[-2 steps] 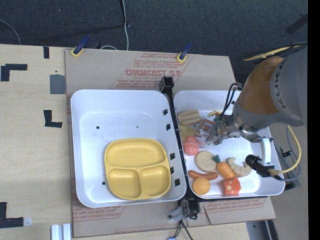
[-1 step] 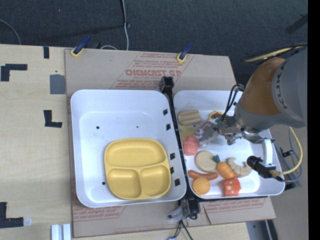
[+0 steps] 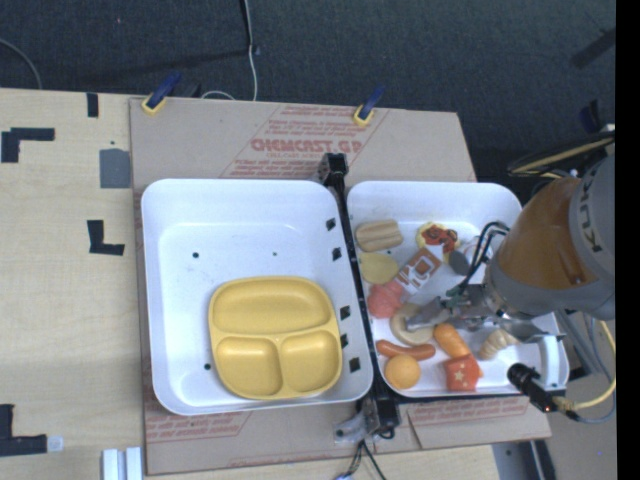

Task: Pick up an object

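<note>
The desk (image 3: 60, 298) is pale wood with black tape marks, and a sheet of brown cardboard (image 3: 300, 138) printed in red lies on it, clamped at its far edge by two blue-and-yellow clips (image 3: 160, 96). Beyond the desk the floor is dark carpet (image 3: 400, 28), crossed by a thin cable (image 3: 247, 38).

Two white bins sit side by side on the cardboard. The tool (image 3: 432, 313) is low inside the right bin (image 3: 500, 196), among a heap of toy food; whether it is open or closed, or has hold of anything, I cannot tell, since its tip is lost among the items. Just beside it, toward the near edge, lie an orange carrot piece (image 3: 451, 341), a sausage (image 3: 405, 349), an orange ball (image 3: 402, 371) and a red cube (image 3: 461, 374). On its far side are a bread roll (image 3: 379, 234) and a small red-and-white packet (image 3: 420, 266). Well to its left, the left bin (image 3: 180, 218) holds a yellow divided plate (image 3: 275, 333).
</note>
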Controlling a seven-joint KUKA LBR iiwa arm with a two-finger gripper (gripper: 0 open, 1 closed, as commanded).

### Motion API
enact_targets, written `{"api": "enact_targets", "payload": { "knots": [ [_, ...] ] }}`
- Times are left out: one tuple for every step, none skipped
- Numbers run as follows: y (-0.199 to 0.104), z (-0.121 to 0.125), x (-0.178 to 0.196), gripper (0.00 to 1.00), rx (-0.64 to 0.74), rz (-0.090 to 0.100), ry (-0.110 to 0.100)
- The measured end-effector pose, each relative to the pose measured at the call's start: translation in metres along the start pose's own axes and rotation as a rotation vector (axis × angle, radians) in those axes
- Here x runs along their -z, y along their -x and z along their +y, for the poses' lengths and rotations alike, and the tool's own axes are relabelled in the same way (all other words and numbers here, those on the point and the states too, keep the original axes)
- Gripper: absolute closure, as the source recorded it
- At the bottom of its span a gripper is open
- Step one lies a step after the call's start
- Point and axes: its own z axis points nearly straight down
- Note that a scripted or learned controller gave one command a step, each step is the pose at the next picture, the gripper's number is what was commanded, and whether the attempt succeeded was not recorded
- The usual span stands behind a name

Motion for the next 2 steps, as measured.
{"api": "enact_targets", "payload": {
  "knots": [
    [-0.004, 0.002, 0.012, 1.00, 0.008, 0.005, -0.003],
    [-0.045, 0.002, 0.003, 1.00, 0.002, -0.015, 0.009]
  ]
}}
